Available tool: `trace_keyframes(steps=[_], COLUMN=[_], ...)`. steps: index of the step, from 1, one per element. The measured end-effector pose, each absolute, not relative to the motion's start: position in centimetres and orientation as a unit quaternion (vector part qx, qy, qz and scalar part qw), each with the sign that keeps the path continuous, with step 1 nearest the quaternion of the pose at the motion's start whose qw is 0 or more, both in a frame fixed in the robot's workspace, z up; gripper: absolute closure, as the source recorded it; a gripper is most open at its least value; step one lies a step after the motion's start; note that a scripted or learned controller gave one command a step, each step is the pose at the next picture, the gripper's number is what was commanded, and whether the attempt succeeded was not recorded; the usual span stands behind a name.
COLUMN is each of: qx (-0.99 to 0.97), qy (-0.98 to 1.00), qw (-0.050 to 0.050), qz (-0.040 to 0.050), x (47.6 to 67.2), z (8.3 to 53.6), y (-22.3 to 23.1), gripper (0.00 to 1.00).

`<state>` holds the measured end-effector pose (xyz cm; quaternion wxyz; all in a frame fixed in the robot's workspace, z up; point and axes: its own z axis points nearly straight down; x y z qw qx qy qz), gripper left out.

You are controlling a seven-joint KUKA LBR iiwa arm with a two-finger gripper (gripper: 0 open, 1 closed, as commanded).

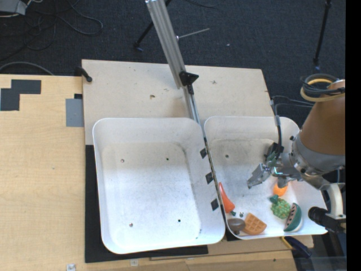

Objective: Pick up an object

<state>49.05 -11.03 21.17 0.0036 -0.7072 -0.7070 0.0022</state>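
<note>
At the frame's lower right, the gripper (260, 176) hangs over the right bin (248, 130), finger state unclear, gripping nothing visible; the toys (280, 208) lie unpicked.

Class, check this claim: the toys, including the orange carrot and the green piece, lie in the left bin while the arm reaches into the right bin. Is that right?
One detail is wrong. The camera view shows the orange carrot and the green piece in the right bin, near its front edge, not in the left bin. The arm does reach into the right bin.
</note>
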Motion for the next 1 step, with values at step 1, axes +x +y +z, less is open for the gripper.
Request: trace_keyframes(steps=[1], qx=[-0.708], qy=[-0.706], qw=[0.001], qz=[0.0006], x=[49.12], z=[21.36], y=[-11.15], gripper=[0.00])
